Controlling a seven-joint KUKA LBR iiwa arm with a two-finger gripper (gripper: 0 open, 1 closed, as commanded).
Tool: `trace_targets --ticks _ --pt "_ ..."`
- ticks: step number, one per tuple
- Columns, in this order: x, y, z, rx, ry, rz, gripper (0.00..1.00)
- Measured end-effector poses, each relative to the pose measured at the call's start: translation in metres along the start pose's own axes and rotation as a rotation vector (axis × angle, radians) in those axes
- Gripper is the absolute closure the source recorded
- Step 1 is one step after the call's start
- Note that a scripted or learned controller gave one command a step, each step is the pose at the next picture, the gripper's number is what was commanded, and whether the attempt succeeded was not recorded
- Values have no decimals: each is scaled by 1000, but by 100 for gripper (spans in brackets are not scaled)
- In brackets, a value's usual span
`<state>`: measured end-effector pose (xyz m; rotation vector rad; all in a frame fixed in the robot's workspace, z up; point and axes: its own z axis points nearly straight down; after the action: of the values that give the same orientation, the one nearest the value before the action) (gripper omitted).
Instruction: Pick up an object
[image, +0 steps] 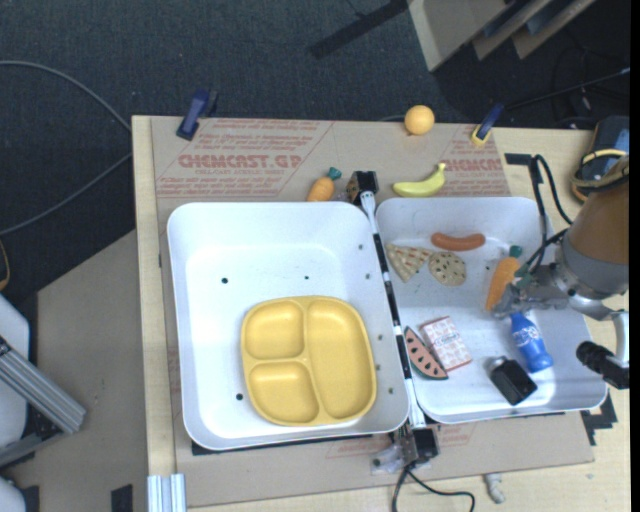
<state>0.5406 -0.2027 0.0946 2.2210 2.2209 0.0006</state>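
Arm: reaches in from the right, its gripper (522, 300) low over the right bin (470, 400), at the bin's right side.
Fingers: I cannot tell whether they are spread or closed; the wrist body hides them.
Nearest candidates: a blue bottle (530, 343) lying just below the gripper, and an orange carrot (502, 281) just to its upper left, both in the right bin.
Contact: whether the gripper touches either one cannot be told.
Other items in that bin: a sausage (458, 240), a watermelon slice (424, 355), a small black block (513, 381) (all farther from the gripper).
Left bin (200, 260): holds a yellow divided plate (308, 358).
Doing it well: I would commit to one object, centre over it and straddle its narrow width, and keep clear of the neighbour so it is not nudged away.
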Motion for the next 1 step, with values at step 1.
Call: trace_targets --ticks 1 --pt "76 -5 10 3 2 -2 100"
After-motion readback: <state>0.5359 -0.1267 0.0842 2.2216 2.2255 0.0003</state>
